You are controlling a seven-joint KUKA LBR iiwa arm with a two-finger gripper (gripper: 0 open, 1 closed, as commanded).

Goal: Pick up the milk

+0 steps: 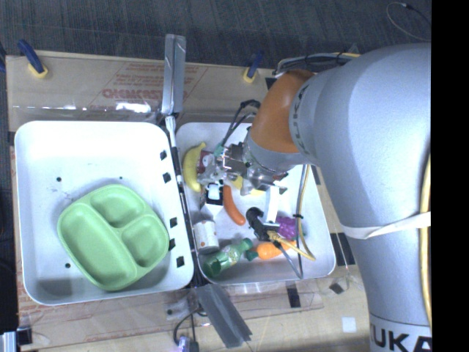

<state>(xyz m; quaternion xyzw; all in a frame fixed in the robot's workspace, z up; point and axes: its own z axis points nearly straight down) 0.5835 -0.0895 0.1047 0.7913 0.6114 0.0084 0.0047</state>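
Plainly, the move turns on how the milk (213, 192) lies from the hand (220, 169): it sits just below and a touch left of it in the camera view, nearly beneath the mechanism. The milk is judged to be the small white carton with a dark patch in the right bin (316, 218), close to that bin's left wall. It is too small and too overlapped by the hand's hardware to tell which way its long axis runs.

Taking the milk as the landmark: the banana (192, 166) lies just up and left of it, curving along the divider; the orange sausage-shaped piece (234, 207) lies just right of it, slanting down to the right; a white can (204, 235) lies below it; a green bottle (229, 258) lies further below, near the bin's front wall. The green tray (113, 235) is well to the left, in the other bin.

Whether the hand is wide or narrow cannot be told. The milk appears to rest on the bin floor, not visibly gripped, so the pick is judged not yet done.
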